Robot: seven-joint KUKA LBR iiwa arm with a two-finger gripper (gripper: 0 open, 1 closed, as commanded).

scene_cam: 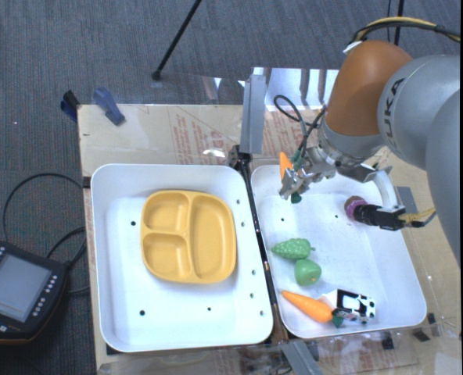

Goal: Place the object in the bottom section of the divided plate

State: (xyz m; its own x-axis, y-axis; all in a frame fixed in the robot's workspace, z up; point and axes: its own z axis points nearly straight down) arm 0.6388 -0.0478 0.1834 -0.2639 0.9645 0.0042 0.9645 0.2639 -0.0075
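Yellow divided plate [188, 235] in left bin [106, 209]. Gripper [292, 187] above right bin [388, 280], fingers pinching small orange carrot-like piece [284, 164]. Nearby lying: green strawberry-shaped toy [292, 248], green pepper [307, 271], carrot [308, 306].

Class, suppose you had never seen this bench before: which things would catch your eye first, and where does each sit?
The yellow divided plate stands out first, alone in the left white bin. Next comes the big grey arm with its orange band, reaching in from the right, its gripper over the far end of the right bin. In that bin lie an orange carrot near the front and two green toy foods mid-bin.
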